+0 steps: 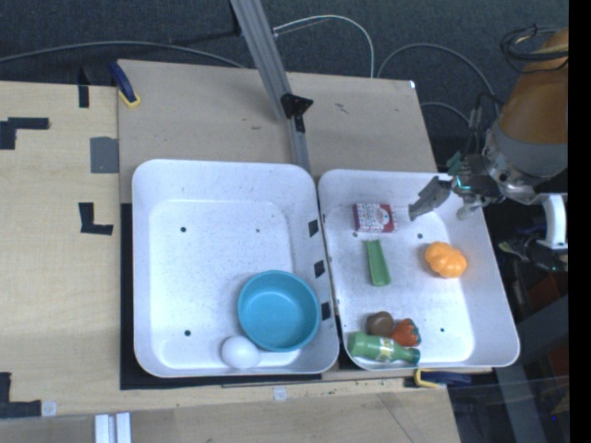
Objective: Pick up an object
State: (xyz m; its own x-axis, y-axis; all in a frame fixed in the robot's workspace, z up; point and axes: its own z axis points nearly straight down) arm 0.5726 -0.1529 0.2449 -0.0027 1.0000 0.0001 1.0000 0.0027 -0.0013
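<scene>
Table (231, 127): plain tan top on my feed, two shallow white bins side by side on it.
Left bin (175, 201): I've got a blue bowl (277, 309) sitting near the front right corner, and a small white ball (240, 351) touching the bowl's front-left edge.
Pole (263, 44): grey bar coming in slanted from the top, ending right about where the two bins meet.
Right bin (480, 293): this is where the pickable stuff is.
Red packet (372, 216): flat near the back of the right bin, red and white.
Green stick (377, 262): just in front of the packet, lying lengthwise front to back.
Front corner pile: green bottle (380, 348) on its side along the front wall, with a brown lump (379, 322) and a small red-orange thing (404, 331) right behind it. Feed's too fuzzy for me to name those two.
Orange toy (445, 259): on the right side of the bin, apart from the rest.
Claw (441, 195): above the back right part of the right bin, behind the orange toy, nothing between the fingers. They look spread a bit, I think.
Arm (536, 118): reaching in from the right, orange band showing.
</scene>
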